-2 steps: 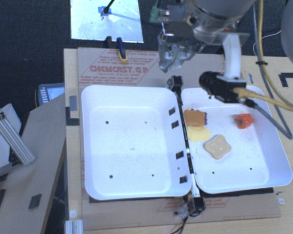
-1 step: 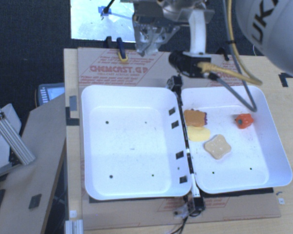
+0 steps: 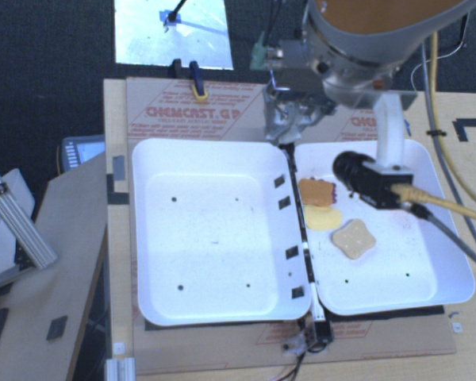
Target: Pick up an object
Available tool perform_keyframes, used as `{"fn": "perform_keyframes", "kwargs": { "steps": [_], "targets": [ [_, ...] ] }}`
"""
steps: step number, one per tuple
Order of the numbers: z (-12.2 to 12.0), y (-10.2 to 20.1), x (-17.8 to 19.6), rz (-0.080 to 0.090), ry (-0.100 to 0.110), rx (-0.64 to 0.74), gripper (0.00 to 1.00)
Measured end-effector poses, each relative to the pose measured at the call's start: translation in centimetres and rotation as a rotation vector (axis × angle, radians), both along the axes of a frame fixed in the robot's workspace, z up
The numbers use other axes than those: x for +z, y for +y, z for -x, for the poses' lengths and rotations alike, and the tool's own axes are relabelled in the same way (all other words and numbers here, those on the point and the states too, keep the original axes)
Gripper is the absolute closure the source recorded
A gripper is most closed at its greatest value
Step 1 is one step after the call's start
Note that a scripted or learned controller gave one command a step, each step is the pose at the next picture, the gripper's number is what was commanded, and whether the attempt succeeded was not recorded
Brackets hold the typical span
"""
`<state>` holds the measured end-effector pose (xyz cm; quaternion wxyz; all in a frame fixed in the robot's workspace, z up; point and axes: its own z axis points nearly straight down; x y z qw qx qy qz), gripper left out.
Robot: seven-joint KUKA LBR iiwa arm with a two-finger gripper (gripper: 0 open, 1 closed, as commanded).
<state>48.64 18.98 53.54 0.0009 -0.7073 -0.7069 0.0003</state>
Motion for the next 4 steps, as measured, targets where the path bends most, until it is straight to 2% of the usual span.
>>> {"fn": "perform_keyframes", "kwargs": {
  "steps": [1,2,3,4],
  "targets": [
    [-5.1,4.6,-3.6,0.001,0.001,0.008,1.00],
    [-5.1,4.5,-2.1,-0.001,-0.006,0.010,1.00],
    [0.2,4.5,0.2,-0.002,-0.005,0.007,1.00],
    [0.0,4.5,0.0,-0.001,-0.003,0.006,0.00]
  ]
}}
